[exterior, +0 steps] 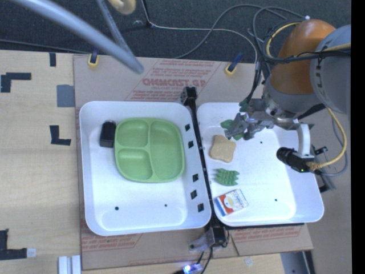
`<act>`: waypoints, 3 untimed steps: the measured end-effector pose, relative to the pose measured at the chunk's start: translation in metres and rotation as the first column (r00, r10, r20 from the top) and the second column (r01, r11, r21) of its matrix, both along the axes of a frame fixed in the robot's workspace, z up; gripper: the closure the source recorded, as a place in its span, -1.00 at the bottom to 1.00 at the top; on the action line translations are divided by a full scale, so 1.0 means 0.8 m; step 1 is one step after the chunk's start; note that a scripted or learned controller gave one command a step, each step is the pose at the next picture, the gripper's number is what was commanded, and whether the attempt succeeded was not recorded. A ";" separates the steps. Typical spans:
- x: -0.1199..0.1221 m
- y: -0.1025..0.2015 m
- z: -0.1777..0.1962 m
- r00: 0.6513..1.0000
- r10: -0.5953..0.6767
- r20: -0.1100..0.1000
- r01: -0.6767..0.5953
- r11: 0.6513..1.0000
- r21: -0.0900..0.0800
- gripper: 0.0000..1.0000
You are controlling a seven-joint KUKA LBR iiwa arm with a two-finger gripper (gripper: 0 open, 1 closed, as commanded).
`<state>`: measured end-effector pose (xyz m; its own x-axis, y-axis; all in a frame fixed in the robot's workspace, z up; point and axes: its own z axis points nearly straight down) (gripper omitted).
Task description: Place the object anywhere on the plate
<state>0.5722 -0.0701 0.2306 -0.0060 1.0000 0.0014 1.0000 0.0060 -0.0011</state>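
Lying just below the gripper (238,131), jaw state unclear: tan toast piece (222,148), right bin (296,210).

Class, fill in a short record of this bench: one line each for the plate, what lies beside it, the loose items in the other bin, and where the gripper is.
plate: green, three compartments, in the left bin
beside plate: black block, touching the plate's left rim
right bin items: tan toast, green leafy piece, small carton
gripper: over the right bin's upper left, just above the toast
green piece at gripper, whether held is unclear
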 end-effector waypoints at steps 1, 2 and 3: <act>0.001 0.074 0.009 1.000 0.001 -0.001 -0.001 1.000 0.001 1.00; -0.001 0.133 0.012 1.000 0.001 -0.001 -0.001 1.000 0.000 1.00; -0.002 0.204 -0.010 1.000 0.001 -0.003 -0.001 1.000 -0.001 1.00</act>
